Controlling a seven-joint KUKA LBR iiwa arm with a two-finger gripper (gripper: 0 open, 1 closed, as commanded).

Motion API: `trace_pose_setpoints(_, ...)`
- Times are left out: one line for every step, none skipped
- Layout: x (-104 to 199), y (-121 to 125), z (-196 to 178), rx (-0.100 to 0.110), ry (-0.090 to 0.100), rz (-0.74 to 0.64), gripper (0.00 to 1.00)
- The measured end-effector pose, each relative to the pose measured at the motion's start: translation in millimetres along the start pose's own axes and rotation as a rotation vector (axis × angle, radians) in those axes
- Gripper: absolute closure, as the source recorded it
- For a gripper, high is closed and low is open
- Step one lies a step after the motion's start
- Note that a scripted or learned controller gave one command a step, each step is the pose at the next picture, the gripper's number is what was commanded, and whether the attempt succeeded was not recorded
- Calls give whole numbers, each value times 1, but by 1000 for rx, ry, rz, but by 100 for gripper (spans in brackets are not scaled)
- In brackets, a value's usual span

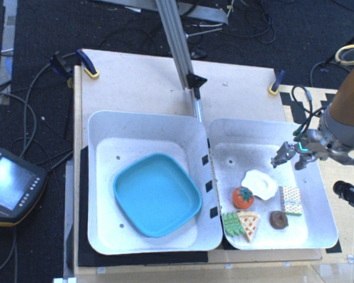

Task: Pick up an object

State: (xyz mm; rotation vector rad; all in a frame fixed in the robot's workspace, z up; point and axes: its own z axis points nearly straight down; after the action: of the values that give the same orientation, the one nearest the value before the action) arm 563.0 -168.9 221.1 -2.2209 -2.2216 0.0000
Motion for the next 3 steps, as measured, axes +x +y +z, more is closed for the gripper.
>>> trace_pose_setpoints(0, 0, 0, 0, 0, 0, 0)
trace_pose_setpoints(-9, -2, 58, 5, 1, 1, 0)
trace_pose_setpoints(-6, 6, 114, 5, 1, 0, 0)
